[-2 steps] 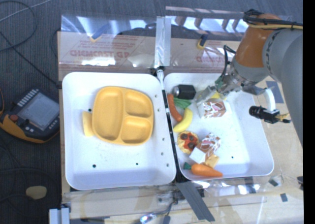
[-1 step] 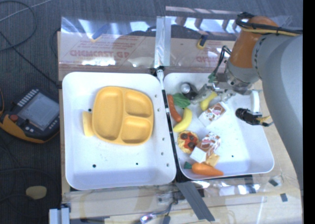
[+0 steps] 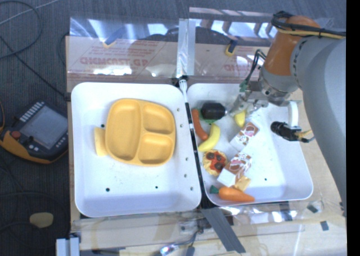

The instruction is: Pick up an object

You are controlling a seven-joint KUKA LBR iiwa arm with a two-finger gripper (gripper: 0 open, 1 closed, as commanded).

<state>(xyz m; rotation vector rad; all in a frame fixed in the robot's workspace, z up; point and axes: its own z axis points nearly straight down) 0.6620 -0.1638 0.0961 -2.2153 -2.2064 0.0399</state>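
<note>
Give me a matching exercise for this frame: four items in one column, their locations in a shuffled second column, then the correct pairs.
Items:
1. yellow divided plate
2. carrot
3. banana
4. black handheld controller

Places:
A. right bin, near its front edge
B. on the floor to the left of the bins
C. left bin, around its middle
D. right bin, close to the divider between the bins

Pairs: 1-C, 2-A, 3-D, 4-B
</note>
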